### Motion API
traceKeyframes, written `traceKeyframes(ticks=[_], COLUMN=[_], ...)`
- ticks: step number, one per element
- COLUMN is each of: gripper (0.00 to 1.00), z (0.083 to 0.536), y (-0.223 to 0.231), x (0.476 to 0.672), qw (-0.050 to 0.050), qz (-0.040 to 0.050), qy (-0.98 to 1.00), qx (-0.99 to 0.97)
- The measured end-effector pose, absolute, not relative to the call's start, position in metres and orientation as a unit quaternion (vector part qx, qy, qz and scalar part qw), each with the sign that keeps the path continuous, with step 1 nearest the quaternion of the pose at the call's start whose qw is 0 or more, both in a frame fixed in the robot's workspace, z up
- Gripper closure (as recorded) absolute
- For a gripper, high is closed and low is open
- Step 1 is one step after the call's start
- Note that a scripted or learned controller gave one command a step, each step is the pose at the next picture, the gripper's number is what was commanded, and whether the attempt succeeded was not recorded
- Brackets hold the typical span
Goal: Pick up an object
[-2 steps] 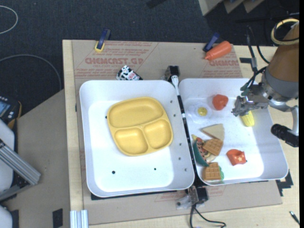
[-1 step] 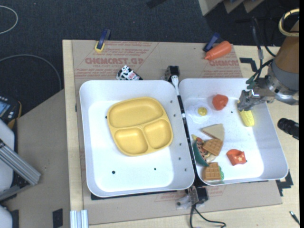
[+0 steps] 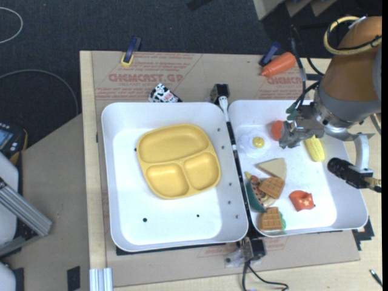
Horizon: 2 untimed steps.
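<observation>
My gripper [image 3: 289,136] hangs low over the back part of the right bin [image 3: 345,220], coming in from the right. A small red-orange round piece [image 3: 276,129] lies right beside it on its left, and I cannot see whether they touch. A yellow corn cob [image 3: 315,148] lies just to the gripper's right. In front of it lies a fried egg [image 3: 255,142]. Nearer the bin's front are a tan bread wedge [image 3: 273,167], a waffle [image 3: 271,188], a red pepper piece [image 3: 301,200] and a second waffle piece [image 3: 271,219].
The left bin [image 3: 121,223] holds a yellow divided plate [image 3: 177,160]. Behind the bins, an orange clamp [image 3: 279,64], a blue and yellow clamp [image 3: 129,53] and a black-and-white toy [image 3: 163,94] sit on the bench board. A black clip [image 3: 220,93] joins the bins at the back.
</observation>
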<state>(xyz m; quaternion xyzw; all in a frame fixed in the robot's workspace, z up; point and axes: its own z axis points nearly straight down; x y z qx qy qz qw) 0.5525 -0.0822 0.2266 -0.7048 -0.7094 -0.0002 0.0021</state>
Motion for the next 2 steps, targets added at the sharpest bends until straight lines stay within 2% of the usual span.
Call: traceKeyframes(ticks=[1, 2], gripper=[1.00, 1.00], z=[0.2283, 0.2292], y=[-0.0205, -0.0179], x=[0.5384, 0.5414], qw=[0.002, 0.000], qz=[0.0002, -0.0004], qy=[-0.709, -0.708], qx=[-0.705, -0.707])
